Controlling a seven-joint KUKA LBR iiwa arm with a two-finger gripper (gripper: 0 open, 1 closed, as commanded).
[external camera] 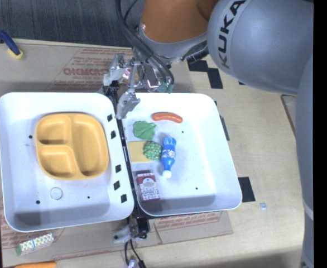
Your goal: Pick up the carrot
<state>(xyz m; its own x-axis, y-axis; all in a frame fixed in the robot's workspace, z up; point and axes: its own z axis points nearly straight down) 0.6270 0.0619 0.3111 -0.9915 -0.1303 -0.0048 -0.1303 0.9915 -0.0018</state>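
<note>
My arm [247,32] fills the upper right of the frame. The right bin [205,166] holds the carrot [167,116], untouched near its upper edge. My gripper [127,102] hangs just left of it, nothing between its fingers; apart or together, I cannot tell. The grasp remains undone.

carrot [167,117] | orange, slim, lying flat crosswise | right bin, far end, just beyond the green leaf
</note>
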